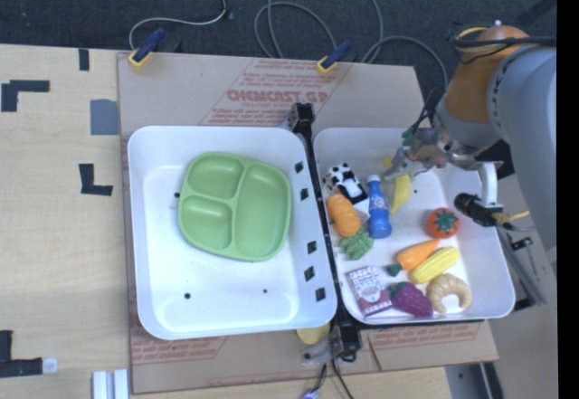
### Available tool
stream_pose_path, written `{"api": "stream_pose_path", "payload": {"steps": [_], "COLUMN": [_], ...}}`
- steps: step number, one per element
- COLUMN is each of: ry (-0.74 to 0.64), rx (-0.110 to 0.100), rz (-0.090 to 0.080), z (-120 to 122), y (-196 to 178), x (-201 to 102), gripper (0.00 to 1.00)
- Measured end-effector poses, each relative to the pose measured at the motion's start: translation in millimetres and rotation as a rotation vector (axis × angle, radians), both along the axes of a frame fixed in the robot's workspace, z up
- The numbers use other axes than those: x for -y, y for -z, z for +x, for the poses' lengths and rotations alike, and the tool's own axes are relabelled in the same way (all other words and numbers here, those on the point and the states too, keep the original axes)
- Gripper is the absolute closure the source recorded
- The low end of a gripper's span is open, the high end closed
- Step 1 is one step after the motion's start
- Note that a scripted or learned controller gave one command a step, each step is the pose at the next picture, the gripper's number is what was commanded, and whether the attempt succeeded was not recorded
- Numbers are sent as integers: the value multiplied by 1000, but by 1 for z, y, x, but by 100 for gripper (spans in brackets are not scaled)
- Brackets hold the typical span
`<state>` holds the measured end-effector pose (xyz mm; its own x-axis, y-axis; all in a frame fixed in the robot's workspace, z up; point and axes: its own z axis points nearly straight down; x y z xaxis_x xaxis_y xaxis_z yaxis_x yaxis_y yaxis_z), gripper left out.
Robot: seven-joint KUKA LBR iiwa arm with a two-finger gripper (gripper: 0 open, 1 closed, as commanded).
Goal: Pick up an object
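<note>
So nothing is lifted yet as far as I can see. The likeliest target is the yellow banana point(401, 190), lying in the right bin point(503, 270) just right of the blue bottle point(377, 207), and the tool point(409, 158) hovers right over its upper end. It might be touching, but the view is too cluttered there to call it, and honestly I cannot tell whether the tool is clenched or released. So the whole job is ahead: get a grip and raise something clear of the bin.

Everything here looks like smooth moulded toy plastic. The bottle is a small glossy cylinder with a white label band. Left of the bottle sits a rounded orange piece point(343, 213) and a knobbly green broccoli bit point(356, 245); above-left of it is a black-and-white cow figure point(342, 177). Right of the bottle there's a round red tomato point(441, 223), and below-right a tapered carrot point(416, 254), ridged corn point(435, 263), a curved tan croissant point(450, 291), bumpy purple grapes point(412, 299) and a flat printed box point(367, 288).

Further left of the bottle, the left bin point(154, 207) holds a matte green divided plate point(235, 206) with three shallow compartments. Both bins are thin white plastic on a cardboard sheet point(262, 94) over the wooden worktop point(54, 207).
</note>
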<state>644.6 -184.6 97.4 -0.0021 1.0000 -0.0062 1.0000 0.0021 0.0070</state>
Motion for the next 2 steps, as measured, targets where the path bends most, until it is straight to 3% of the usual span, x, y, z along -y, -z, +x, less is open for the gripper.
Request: {"api": "stream_pose_path", "payload": {"steps": [1,2], "ry": [-4,-4], "rx": [-9,-7], "rz": [3,8], "z": [-4,-30], "y": [-60,-88], "x": [-79,-143], "gripper": [100,100]}}
